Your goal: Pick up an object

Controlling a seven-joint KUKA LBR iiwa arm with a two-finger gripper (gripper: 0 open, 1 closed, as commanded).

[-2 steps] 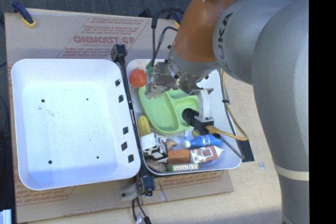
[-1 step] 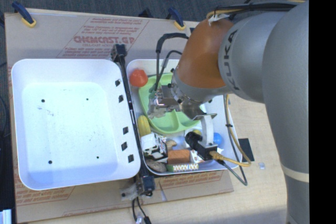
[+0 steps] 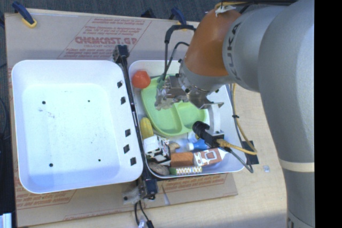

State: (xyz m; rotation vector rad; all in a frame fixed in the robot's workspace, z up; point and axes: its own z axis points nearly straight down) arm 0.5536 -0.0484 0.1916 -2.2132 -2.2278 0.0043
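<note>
The arm reaches in from the right of the frame, and its gripper [image 3: 170, 94] hangs low over the right bin [image 3: 233, 167], just above the upper edge of a lime-green bowl [image 3: 179, 117]. Whether the jaws are parted or closed cannot be told; the wrist hardware hides them. Nothing is visibly lifted, so the pick appears not yet done: a grasp and a lift remain. The likeliest target, the green bowl, lies at mid-frame in the right bin, smooth and shallow, tilted among clutter. An orange-red ball [image 3: 141, 79] sits at its upper left, a yellow corn cob [image 3: 146, 126] at its lower left. The left bin [image 3: 21, 115] lies well apart.
</note>
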